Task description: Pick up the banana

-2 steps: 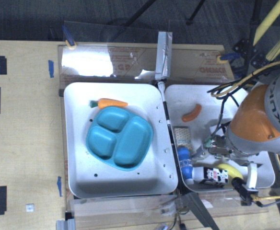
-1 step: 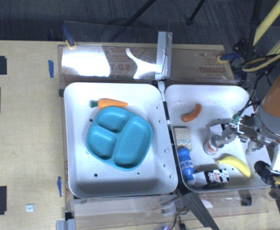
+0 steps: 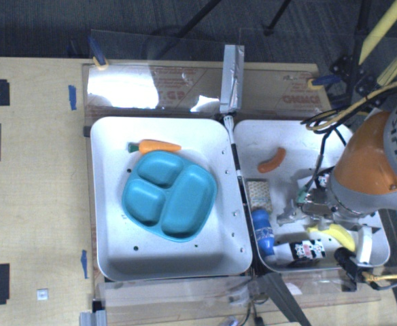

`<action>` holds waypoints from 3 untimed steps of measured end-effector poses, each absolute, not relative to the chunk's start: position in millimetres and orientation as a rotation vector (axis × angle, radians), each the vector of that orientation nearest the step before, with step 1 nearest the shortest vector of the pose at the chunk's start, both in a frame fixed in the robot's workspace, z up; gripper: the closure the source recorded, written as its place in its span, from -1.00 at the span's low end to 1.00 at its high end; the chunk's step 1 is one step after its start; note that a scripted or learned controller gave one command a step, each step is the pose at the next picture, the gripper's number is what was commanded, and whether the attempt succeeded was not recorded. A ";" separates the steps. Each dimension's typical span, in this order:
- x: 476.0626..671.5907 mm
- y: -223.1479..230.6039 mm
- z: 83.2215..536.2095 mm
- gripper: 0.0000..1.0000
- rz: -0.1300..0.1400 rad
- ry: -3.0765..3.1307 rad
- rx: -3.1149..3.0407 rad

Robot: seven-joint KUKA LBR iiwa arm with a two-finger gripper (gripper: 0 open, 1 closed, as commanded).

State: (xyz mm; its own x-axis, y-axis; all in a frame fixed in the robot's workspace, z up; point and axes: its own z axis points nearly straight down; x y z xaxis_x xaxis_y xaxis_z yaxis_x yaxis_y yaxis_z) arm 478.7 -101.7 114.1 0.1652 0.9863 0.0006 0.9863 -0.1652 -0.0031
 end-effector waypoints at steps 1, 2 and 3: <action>545.1 -159.8 191.8 -1.00 0.001 -2.008 -2.417; 484.4 -91.3 122.3 -1.00 0.001 -2.307 -2.128; 542.3 -127.2 208.1 -1.00 0.000 -2.218 -2.226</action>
